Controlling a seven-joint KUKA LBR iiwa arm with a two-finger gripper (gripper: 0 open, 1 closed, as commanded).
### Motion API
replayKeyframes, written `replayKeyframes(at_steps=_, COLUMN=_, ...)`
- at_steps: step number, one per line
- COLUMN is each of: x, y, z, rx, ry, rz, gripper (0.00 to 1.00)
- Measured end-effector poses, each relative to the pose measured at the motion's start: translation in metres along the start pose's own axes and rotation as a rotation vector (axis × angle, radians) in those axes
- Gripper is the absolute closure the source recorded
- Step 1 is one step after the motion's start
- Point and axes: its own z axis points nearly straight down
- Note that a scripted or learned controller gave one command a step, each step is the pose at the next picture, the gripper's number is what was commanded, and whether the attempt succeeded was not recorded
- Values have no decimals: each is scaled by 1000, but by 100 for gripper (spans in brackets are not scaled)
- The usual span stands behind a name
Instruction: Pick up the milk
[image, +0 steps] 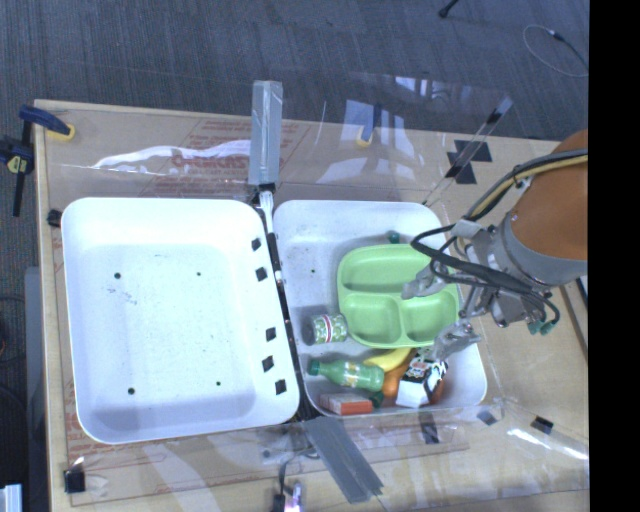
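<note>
White and black-patched, the milk (424, 381) sits in the right bin's (300, 225) near corner beside the banana (388, 361), so the gripper (440, 310), jaws apart above the green tray (385, 295), should descend squarely over it.

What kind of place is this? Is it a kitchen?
Probably a robot lab, not a kitchen. A robot arm reaches over two white bins on a taped bench, and toy groceries like the milk lie in one.
</note>
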Motion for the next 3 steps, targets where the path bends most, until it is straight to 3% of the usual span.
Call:
replayKeyframes(at_steps=1, x=-24, y=25, z=-29, rx=-1, ry=3, rz=45, gripper=0)
replayKeyframes(at_steps=2, x=-72, y=24, z=-26, rx=-1, ry=2, rz=174, gripper=0)
replayKeyframes(at_steps=3, x=-34, y=-5, z=-155, rx=0, ry=1, rz=-60, gripper=0)
